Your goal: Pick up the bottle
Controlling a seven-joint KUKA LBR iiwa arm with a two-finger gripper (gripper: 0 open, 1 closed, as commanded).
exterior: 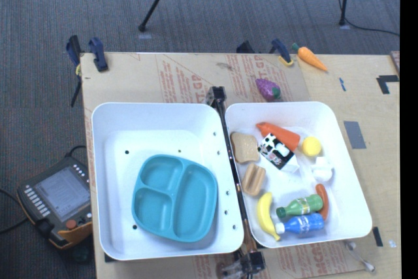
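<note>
Currently, the green bottle (300, 207) lies on its side in the right bin (339, 124), near that bin's front wall. All positions below are given relative to this green bottle. A blue bottle (300, 225) lies just in front of it, almost parallel. A banana (264, 214) lies just to its left, curving toward the front. A red sausage (321, 199) sits at its right end. A hot dog bun (253, 178) lies behind and to its left, with a slice of bread (245, 147) farther back. A black-and-white carton (275, 150) and an orange carrot (279, 134) lie well behind it; a yellow lemon (311, 146) lies behind and to the right. Far to its left, the left bin (108, 121) carries a blue divided plate (175, 198). Both bins rest on the tabletop (176, 75). Tool state: cannot tell.
</note>
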